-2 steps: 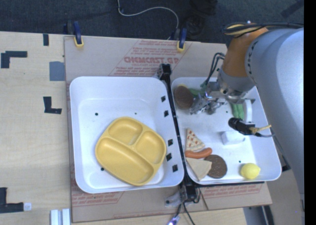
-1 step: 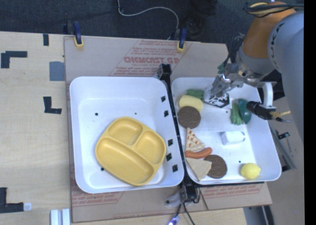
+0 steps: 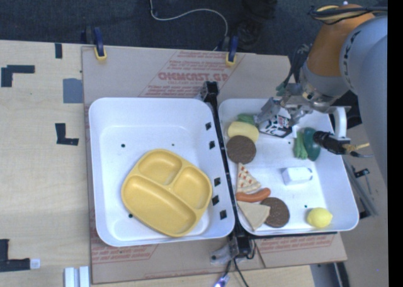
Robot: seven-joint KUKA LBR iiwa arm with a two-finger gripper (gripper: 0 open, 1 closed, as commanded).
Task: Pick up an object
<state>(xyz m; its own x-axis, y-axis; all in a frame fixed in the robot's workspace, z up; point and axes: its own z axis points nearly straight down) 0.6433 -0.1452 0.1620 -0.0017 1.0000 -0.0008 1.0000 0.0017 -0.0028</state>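
The tool (image 3: 277, 119) hung low at the right white plastic bin's (image 3: 343, 182) far end, its finger state impossible to tell. Any descent risked nudging the round yellow toy bun (image 3: 243, 131) or green leafy toy (image 3: 306, 143) crowding it. Freer room lay around the small white block (image 3: 296, 174) and yellow lemon (image 3: 320, 218).

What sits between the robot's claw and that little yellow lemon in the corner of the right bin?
The end effector hangs over the far end of the right bin. The lemon lies in the near right corner. A green toy and a small white block lie roughly along that line.
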